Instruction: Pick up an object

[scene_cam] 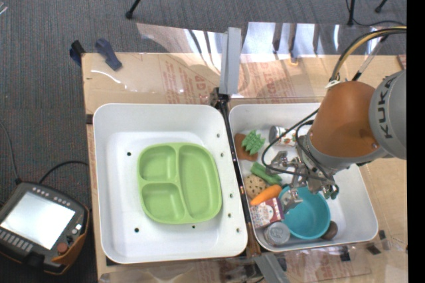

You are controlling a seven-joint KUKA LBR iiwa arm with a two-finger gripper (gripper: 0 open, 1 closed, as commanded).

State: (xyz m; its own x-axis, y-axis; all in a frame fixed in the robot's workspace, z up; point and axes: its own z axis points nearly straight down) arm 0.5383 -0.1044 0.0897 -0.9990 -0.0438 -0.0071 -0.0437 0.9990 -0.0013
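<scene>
bench with two shallow white bins side by side. left white bin (106,142) holds one light green plastic divided plate (179,182), three compartments, lying flat near the bin's middle.

right white bin (362,205) holds the clutter. near its left wall: a small dark green spiky toy (253,141) resting on a brown flat piece (240,145); below that a green stick-shaped item (265,173); a round tan biscuit-like disc (253,185); an orange toy carrot (265,194) lying at a slant just beside the disc. toward the front: a red-and-white printed packet (265,214), a grey metal can end (277,234), and a teal plastic bowl (307,214), upright, touching the can's side.

grey arm with orange band (345,119) reaches in from the right, wrist over the right bin's middle. two-finger gripper (312,182) sits low, at the upper rim of the teal bowl, just right of the carrot. black cables loop around the wrist and mask the claw; whether it is spread or clenched, cannot tell. no object seen between it.

outside the bins: a handheld control pendant with screen (40,225) on the floor at lower left.
</scene>
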